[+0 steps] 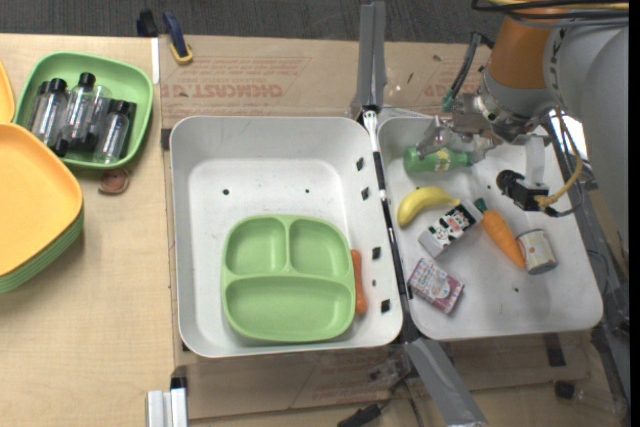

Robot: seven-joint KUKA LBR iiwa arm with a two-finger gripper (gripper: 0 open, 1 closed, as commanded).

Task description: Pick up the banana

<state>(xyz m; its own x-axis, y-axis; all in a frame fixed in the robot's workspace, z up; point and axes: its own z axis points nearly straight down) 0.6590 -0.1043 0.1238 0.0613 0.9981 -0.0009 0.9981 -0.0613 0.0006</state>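
Observation:
The yellow banana (422, 203) lies in the right bin (560, 300), near its left wall, curved and free of any hold. My gripper (449, 135) hangs at the back of that bin, above a green bottle (437, 158) that lies just behind the banana. The gripper is a short way up and to the right of the banana, not touching it.
Beside the banana lie a small black-and-white carton (448, 227), an orange carrot (503, 237), a grey cylinder (538, 251) and a pink packet (435, 283). The left bin (200, 165) holds a green divided plate (290, 277) and a thin orange stick (357, 281).

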